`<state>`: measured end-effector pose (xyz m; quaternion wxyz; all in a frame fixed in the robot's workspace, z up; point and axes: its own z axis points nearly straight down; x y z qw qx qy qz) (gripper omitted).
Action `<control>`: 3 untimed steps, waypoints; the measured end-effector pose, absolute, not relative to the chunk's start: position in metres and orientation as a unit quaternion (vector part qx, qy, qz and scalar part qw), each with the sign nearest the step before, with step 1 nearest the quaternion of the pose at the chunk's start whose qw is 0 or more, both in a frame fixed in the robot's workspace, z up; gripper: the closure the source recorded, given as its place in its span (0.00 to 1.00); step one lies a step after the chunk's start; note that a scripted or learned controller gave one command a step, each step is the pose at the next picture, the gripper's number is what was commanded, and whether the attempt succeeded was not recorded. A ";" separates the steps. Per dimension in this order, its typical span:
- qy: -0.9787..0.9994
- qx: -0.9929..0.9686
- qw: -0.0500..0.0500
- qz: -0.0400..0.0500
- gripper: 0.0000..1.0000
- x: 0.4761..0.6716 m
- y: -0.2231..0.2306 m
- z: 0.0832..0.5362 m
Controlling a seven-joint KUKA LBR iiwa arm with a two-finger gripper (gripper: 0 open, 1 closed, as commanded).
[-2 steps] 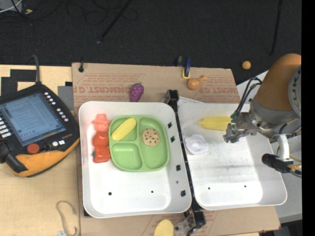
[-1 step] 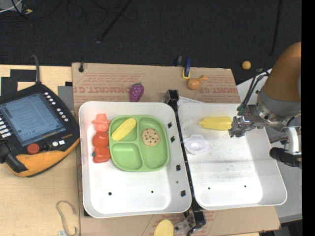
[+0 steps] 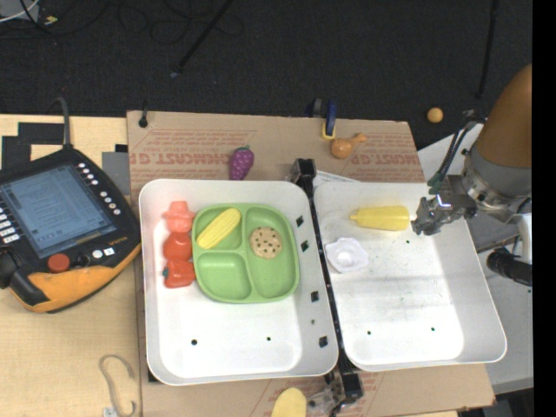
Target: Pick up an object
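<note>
So the tool (image 3: 427,218) hangs over the right bin (image 3: 434,320), close to its back right edge, just beside the right end of a yellow block (image 3: 380,218) lying in there. Honestly can't tell how the tool is set; it's too small and dark. A small white cup (image 3: 346,254) sits near the block. The left bin (image 3: 226,346) has a green divided plate (image 3: 245,278) with a corn cob (image 3: 216,228) and a cookie (image 3: 266,242), plus a red toy (image 3: 178,246) alongside.

The cardboard sheet (image 3: 191,150) under the bins carries red print, upside down and mirrored, along its 12 o'clock edge; the letters cannot be made out reliably.
</note>
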<state>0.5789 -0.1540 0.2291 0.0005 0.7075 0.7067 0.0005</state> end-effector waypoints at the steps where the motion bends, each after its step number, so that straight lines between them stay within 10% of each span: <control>1: 0.708 0.706 -0.002 0.000 1.00 0.566 -0.110 0.234; 3: 0.708 0.706 -0.003 -0.001 1.00 0.549 -0.007 0.225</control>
